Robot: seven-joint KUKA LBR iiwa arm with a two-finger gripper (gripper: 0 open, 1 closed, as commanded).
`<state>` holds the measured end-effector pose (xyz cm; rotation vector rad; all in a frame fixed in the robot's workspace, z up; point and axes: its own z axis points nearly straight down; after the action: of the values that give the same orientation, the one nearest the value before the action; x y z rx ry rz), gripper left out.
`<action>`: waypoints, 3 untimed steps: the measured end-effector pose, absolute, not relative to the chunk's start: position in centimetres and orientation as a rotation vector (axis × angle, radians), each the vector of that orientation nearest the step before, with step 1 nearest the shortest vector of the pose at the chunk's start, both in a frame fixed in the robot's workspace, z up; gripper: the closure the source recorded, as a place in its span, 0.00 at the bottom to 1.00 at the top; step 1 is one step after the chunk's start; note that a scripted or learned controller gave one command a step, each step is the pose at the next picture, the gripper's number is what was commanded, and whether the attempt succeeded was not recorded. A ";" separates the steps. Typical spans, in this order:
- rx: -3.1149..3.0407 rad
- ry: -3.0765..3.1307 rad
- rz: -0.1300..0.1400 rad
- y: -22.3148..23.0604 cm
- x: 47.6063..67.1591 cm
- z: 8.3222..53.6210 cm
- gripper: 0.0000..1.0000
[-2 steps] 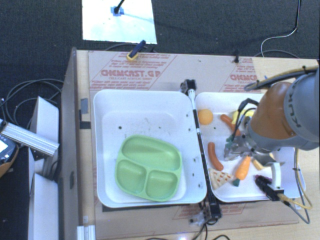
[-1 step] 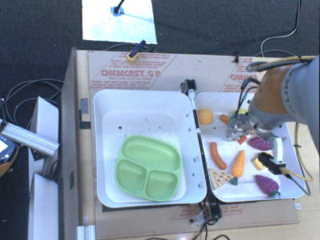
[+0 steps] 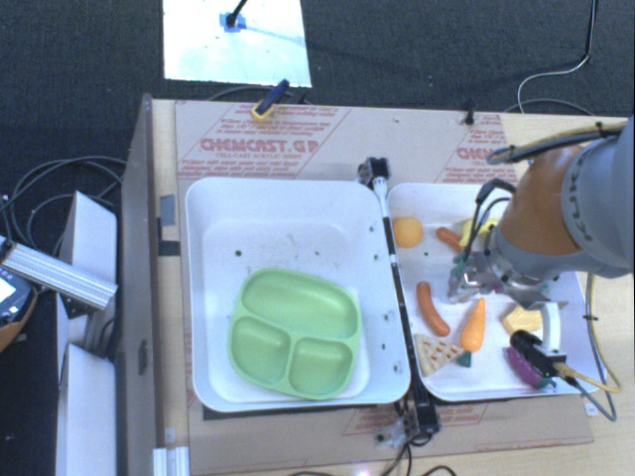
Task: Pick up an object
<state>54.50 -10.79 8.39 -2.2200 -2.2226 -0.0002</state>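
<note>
- Hand (image 3: 466, 284) low in right bin (image 3: 422, 201), among toy food; open or closed, cannot tell.
- Nearest: sausage (image 3: 432, 308), carrot (image 3: 473, 325), just beside.
- Advice: centre over one piece, clear of neighbours, before closing.

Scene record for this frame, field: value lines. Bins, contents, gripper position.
left bin: holds a green divided tray
right bin: holds toy food
right bin items: orange ball, sausage, carrot, pizza slice, cheese wedge, purple piece
arm: over the right bin, reaching in from the right
gripper: low, between sausage and carrot
finger state: cannot tell
held object: none seen
</note>
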 end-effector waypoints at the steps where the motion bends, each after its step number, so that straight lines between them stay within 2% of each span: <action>1: -2.220 -2.222 -0.001 -8.3 49.7 8.4 0.00; 2: -2.223 -2.224 -0.001 -13.7 55.3 8.5 0.00; 3: -2.218 -2.229 -0.003 -13.2 63.1 8.5 0.00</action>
<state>63.14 -13.25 8.49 -2.2181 -2.2285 -0.0029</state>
